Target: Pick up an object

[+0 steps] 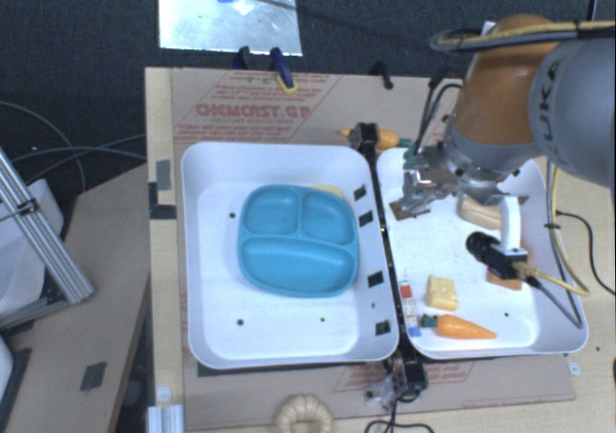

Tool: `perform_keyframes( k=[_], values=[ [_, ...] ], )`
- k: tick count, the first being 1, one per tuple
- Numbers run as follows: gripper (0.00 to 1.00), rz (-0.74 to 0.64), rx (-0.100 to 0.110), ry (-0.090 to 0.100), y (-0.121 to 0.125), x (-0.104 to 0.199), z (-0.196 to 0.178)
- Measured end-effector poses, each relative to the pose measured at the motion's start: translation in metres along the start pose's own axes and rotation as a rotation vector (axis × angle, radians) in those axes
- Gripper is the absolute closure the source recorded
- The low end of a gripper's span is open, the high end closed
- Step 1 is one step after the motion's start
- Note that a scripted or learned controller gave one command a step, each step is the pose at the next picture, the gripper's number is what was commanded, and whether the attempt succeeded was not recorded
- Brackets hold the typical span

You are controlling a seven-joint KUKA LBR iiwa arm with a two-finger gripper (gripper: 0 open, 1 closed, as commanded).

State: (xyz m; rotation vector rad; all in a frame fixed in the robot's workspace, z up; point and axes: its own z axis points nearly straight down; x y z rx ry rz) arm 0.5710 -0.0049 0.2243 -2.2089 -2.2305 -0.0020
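Robot hand (420, 189) low over the far inner corner of the right bin (553, 320); can't tell if it's open or closed.

Pickable items share that bin w/ the hand: a pale yellow cheese wedge (443, 292), blocky, well apart from the hand on the viewer's side; just beyond it, farther from the hand, an orange carrot (465, 328), tapered, lying flat; a tan rounded piece (481, 212) near the hand on the arm's side, partly hidden by the arm. Across the bin wall on the hand's other side, the left bin (207, 258) holds a light blue 3-section plate (298, 241).
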Motion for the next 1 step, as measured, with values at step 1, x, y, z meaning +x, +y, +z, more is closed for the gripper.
perform_keyframes(
  k=[1],
  values=[
    [1.0,0.003,0.002,-0.001,-0.0312,0.029,0.0091]
  ],
)
